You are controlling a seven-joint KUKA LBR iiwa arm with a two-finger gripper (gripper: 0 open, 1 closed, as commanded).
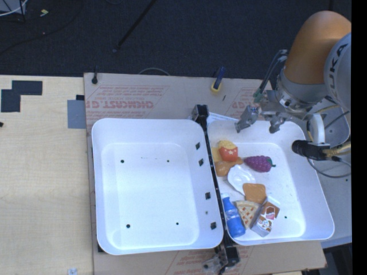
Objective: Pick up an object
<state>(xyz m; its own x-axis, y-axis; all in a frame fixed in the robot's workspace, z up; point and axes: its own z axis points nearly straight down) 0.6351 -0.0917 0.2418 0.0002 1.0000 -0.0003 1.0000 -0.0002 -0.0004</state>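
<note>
The right bin (309,211) holds a cluster of toy foods. A red and orange fruit (228,150) lies at its upper left, with purple grapes (259,163) beside it. Lower down are a white plate-like piece (239,178), a brown bread slice (254,192), a pizza wedge (246,212), a blue bottle (233,217) and a small carton (266,217). My gripper (261,121) hovers over the bin's far edge, above the fruit and grapes. Its two grey fingers (247,120) are spread apart with nothing between them.
The left bin (149,182) sits alongside, joined by a black divider (207,171). Both rest on a cardboard sheet (149,99). A blue and yellow clip (217,81) stands at the cardboard's back edge. Cables (321,150) hang by the arm at the right.
</note>
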